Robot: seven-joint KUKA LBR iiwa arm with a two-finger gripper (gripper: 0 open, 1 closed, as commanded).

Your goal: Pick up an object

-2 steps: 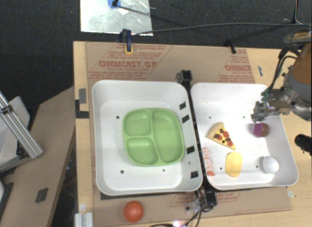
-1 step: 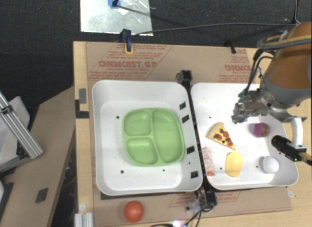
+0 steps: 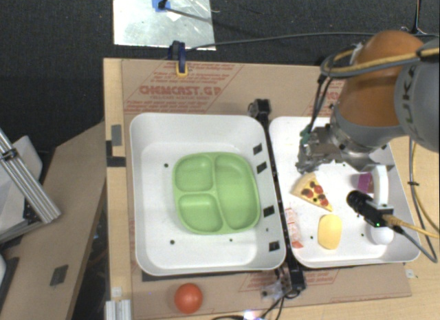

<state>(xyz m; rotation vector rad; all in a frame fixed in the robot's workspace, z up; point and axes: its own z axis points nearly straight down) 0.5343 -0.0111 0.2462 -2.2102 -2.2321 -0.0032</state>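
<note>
In the right bin (image 3: 285, 133), a toy pizza slice (image 3: 314, 192) lies near the left wall, with a yellow rounded object (image 3: 330, 231) just in front of it. A purple object (image 3: 364, 181) shows partly behind the robot's bracket further right. My gripper (image 3: 308, 159) hangs low over the bin, just behind the tip of the pizza slice and close to it. Nothing is visibly between its fingers. The grey and orange arm (image 3: 375, 91) covers the bin's back right part.
The left bin (image 3: 148, 174) holds a green divided plate (image 3: 214, 192). A red ball (image 3: 188, 298) sits on the cardboard in front of the bins. Black clips (image 3: 260, 109) mark the wall between the bins. A metal frame (image 3: 27, 181) stands at far left.
</note>
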